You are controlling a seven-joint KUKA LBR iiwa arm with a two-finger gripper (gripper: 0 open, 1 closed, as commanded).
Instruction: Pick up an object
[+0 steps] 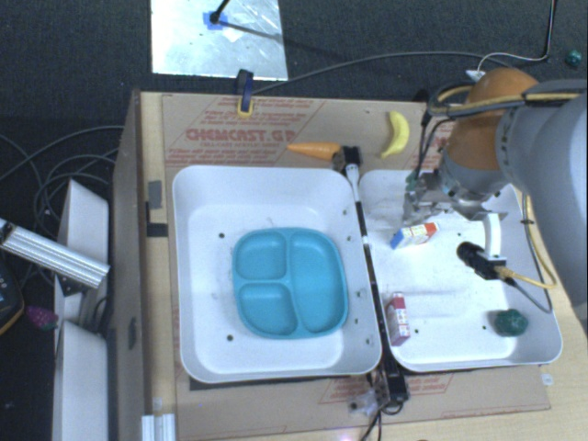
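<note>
Cardboard covered the surface [276,122], which carried two shallow white bins side by side: the left bin [197,191] and the right bin [459,356]. Over the right bin's far half reached the grey arm [542,145] with its orange band. A blue divided plate [289,280] lay in the middle of the left bin. Beyond the bins, on the bare cardboard, lay a toy carrot [312,152] and a toy banana [396,134]. In the right bin were a small red-and-white carton [397,318] near the dividing wall, a white packet with blue and red ends [413,235], and a small green lump [510,322] near the right corner. The end effector [420,208] hung just above the packet's far side; whether it was released or clenched could not be told, and nothing was seen held in it. The step in hand looked like the approach, with the packet the likely target. The next move would call for lowering squarely over the packet, closing on it, then lifting.
</note>
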